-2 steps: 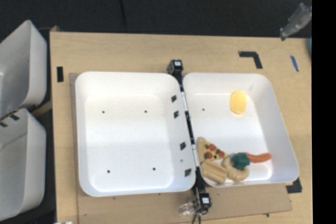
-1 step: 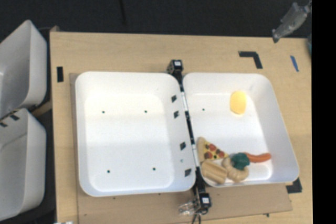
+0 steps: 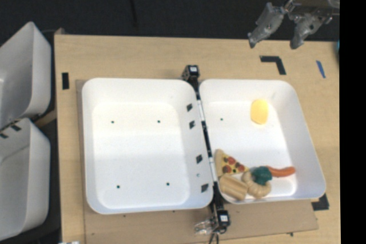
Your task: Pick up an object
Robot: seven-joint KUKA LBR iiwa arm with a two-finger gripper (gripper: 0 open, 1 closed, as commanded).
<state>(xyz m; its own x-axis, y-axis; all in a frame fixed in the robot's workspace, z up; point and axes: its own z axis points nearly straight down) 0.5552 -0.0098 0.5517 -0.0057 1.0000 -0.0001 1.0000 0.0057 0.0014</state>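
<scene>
Hovering above the bench (image 3: 143,57), fingers (image 3: 264,26) spread.

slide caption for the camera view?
Open hand raised above the bench; yellow piece and toy foods lie in the right bin.

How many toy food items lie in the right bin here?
5: a yellow lemon-like piece alone at the far side; a pizza slice, bread loaf, green piece and orange carrot clustered near; more may hide.
</scene>
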